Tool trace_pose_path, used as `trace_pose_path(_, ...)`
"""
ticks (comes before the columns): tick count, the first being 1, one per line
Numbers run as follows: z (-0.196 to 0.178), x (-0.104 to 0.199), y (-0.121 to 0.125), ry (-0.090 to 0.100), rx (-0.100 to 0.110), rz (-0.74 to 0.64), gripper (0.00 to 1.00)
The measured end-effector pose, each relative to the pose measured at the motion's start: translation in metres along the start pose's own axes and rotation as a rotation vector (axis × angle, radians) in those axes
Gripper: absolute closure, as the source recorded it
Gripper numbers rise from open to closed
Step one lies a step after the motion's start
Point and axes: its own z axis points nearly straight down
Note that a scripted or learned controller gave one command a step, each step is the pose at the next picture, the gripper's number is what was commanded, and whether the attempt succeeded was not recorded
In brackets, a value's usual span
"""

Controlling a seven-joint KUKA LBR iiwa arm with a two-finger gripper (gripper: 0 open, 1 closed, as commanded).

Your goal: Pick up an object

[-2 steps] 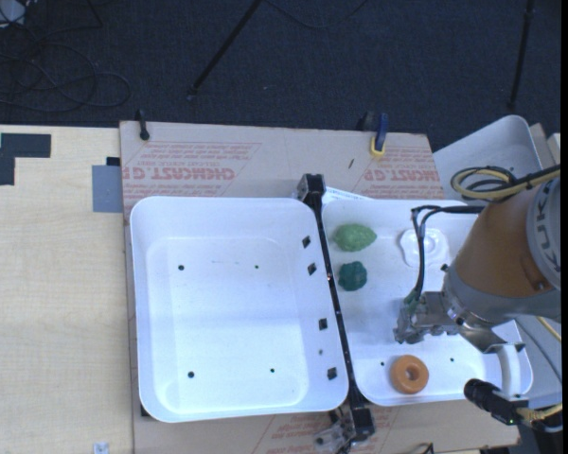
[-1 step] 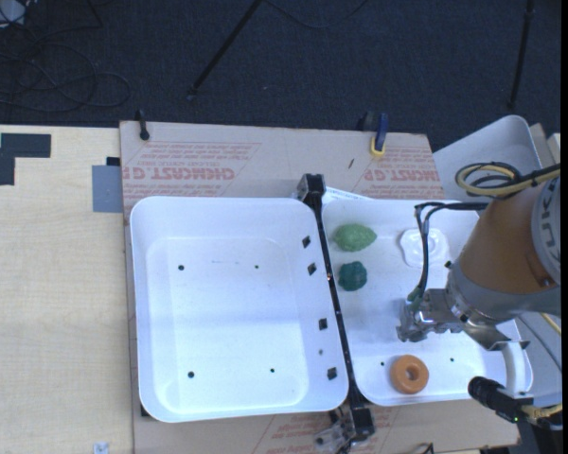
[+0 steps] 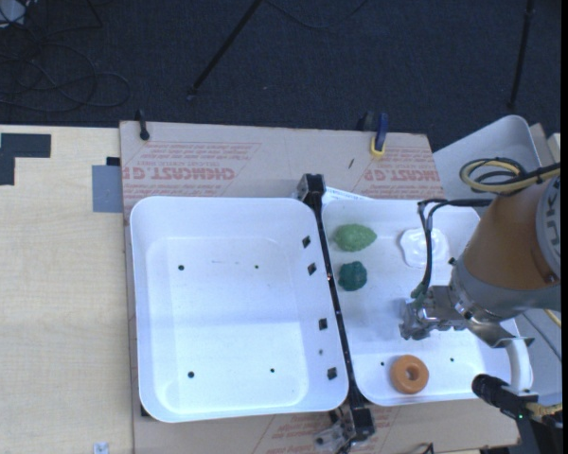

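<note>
The right bin (image 3: 388, 391) holds a light green lump (image 3: 354, 237) near its back left. A smaller dark green lump (image 3: 352, 275) lies just in front of it. An orange ring (image 3: 410, 374) rests near the front edge, and a white object (image 3: 422, 245) lies toward the back, right of the light green lump. My gripper (image 3: 416, 326) hangs low over the bin's middle, above and slightly right of the orange ring. It stands apart from all of these objects, and nothing shows between its fingers.
The left bin (image 3: 156, 253) sits beside the right one, split from it by a black divider bar (image 3: 328, 296). Both rest on a cardboard sheet (image 3: 227, 164) with a blue and yellow clamp (image 3: 380, 138) at its back edge. The arm (image 3: 516, 253) covers the right bin's right side.
</note>
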Motion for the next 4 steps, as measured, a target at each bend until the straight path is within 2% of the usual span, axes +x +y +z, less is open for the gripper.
trace_pose_path(3,-0.028,-0.002,0.0,0.0,0.004,-0.007,1.0)
trace_pose_path(4,-0.025,0.054,0.032,0.0,-0.012,-0.032,1.0)
